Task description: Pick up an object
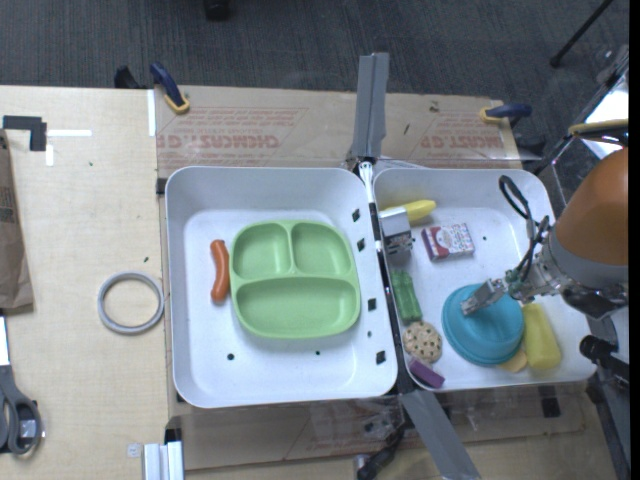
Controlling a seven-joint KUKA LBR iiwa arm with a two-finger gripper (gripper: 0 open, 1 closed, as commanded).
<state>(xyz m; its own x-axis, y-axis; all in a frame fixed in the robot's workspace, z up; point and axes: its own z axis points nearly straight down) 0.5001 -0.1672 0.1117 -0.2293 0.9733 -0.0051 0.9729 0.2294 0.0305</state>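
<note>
The tabletop (80,218) is carrying two white bins side by side, and the arm (600,218) is reaching in from the right over the right bin (470,183), while the left bin (190,298), well off to the pincer's left, is holding a green divided plate (296,280) with an orange sausage-shaped toy (219,270) just beyond it. The pincer (487,299) is hanging low over the blue bowl (484,328), which is lying directly beneath and slightly toward the camera from its tip; this looks like the likeliest target, though the task names no particular object. Whether the pincer is released or clenched I cannot tell, since its tip is small and blurring into the bowl's rim. Nothing is visibly sitting in its grip. Just to the pincer's right a yellow banana-like toy (541,336) is lying, its long axis running toward and away from the camera. Up and left of the pincer a small red-and-white box (448,241) is resting, with a yellow toy (410,211) farther left. Down and left of the pincer a cookie (423,342) is sitting beside a green piece (404,294) and a purple piece (426,374). The coming move probably calls for a short straight descent onto the bowl's near rim.
</note>
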